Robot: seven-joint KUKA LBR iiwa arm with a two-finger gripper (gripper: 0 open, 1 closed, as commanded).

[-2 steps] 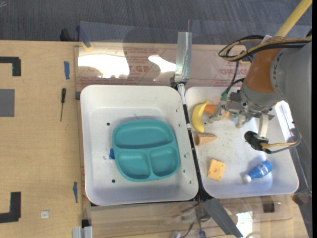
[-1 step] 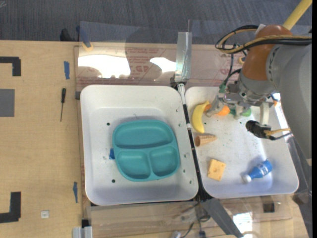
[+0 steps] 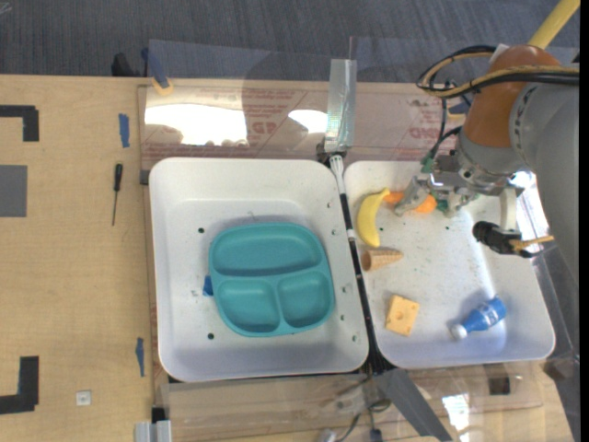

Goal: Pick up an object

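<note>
Broadly, the scene is listed from left to right.
Left bin (image 3: 175,247): a teal divided tray (image 3: 271,278) is held here.
Right bin (image 3: 525,339): a banana (image 3: 369,217), a cone-shaped piece (image 3: 381,258), a cheese wedge (image 3: 401,315) and a blue bottle (image 3: 479,319) are seen lying apart.
Orange object (image 3: 421,203): it is found at the bin's far side, just beside the banana.
Gripper (image 3: 429,195): it is lowered at the orange object (whether open or closed cannot be told).
Progress: nothing is seen lifted; grasping and raising are judged to remain.
Writing: reddish print on the back panel is too faint to be read.
</note>
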